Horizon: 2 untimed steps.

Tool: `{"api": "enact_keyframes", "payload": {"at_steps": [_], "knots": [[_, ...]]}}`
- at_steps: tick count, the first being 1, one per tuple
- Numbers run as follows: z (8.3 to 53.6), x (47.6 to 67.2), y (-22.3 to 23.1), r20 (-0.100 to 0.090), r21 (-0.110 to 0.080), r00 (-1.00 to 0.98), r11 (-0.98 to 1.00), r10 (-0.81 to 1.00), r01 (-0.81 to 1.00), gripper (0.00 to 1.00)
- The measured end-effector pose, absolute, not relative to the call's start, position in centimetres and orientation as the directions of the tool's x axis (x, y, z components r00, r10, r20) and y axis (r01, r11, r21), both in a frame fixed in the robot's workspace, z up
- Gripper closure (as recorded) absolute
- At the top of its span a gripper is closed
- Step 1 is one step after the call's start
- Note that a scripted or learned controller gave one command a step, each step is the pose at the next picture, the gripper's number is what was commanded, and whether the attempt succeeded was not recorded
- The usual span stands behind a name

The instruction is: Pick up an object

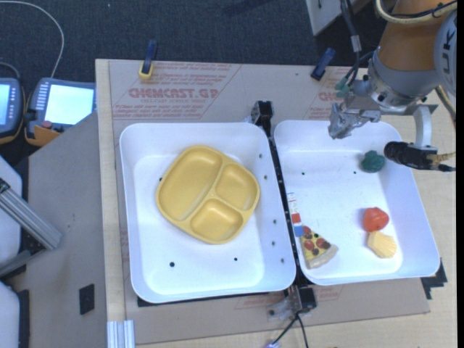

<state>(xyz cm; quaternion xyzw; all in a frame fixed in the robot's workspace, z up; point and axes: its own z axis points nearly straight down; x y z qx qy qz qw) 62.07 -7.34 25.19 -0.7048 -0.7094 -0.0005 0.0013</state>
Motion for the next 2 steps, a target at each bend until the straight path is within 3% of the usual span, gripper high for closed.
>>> {"api": "enact_keyframes", "payload": {"at_steps": [2], "knots": [[24.8,61.7,2.3,0.002,-0.003,-0.005,0.005,1.0,1.0,1.0]]}}
